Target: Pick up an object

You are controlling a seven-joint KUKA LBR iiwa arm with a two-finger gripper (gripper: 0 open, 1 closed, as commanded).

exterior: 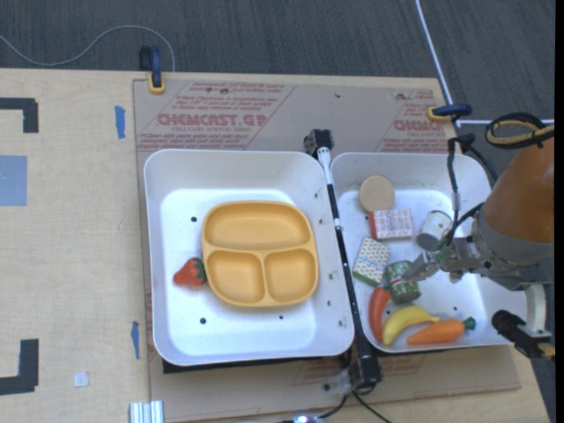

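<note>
The right bin (476, 183) holds several small items. At the back lie a tan round disc (377, 192), a red and white box (390, 224) and a silver cylinder (434, 227). A checkered green and white packet (371, 260) and a small green and grey object (401, 280) sit in the middle. A red pepper (378, 311), a banana (407, 318) and a carrot (436, 330) lie along the front. My gripper (426, 267) is low in this bin, right against the green and grey object's right side. The orange band of the arm (529, 196) is above it.
The left bin (167, 236) holds a yellow divided plate (260, 254) with a toy strawberry (189, 274) at its left edge. A black rail (335, 227) runs between the two bins. Both stand on a cardboard sheet (220, 113). Cables (458, 161) hang near the arm.
</note>
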